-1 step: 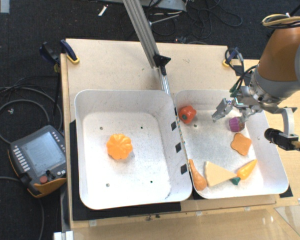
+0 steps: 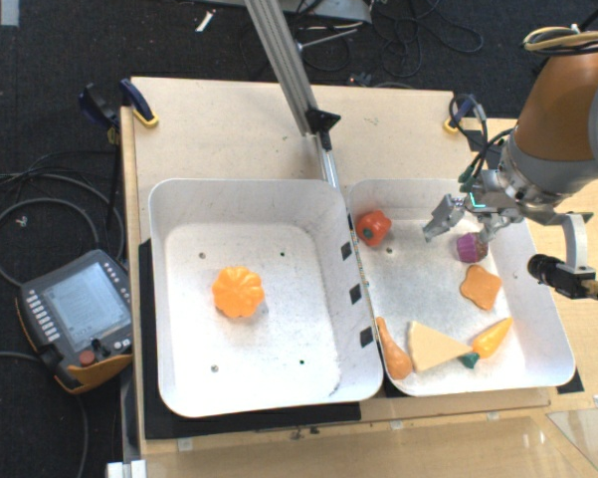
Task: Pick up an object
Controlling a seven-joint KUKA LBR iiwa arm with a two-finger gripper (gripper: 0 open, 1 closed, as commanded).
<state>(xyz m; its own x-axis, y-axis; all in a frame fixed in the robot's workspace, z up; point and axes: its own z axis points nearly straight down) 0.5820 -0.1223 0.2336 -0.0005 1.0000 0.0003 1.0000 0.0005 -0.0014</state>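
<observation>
Purple small round toy (image 2: 470, 248) lies in the right white bin (image 2: 552, 357), near its far right part, directly under the two-finger gripper (image 2: 465, 222) of the grey arm with the orange band (image 2: 562, 108). The gripper's fingers are spread wide apart; one grey finger (image 2: 438, 219) points to the left and the other one comes down just beside the purple toy, and nothing is between them. In the same bin, a red round tomato-like toy (image 2: 373, 227) sits close to the left wall, an orange flat piece (image 2: 481, 286) lies just below the purple toy, and a pale yellow wedge (image 2: 436, 348), an orange carrot-shaped toy (image 2: 394, 351) and an orange pepper-like toy (image 2: 491, 338) lie along the near side. The left white bin (image 2: 179, 202) holds an orange pumpkin-shaped toy (image 2: 238, 293)
</observation>
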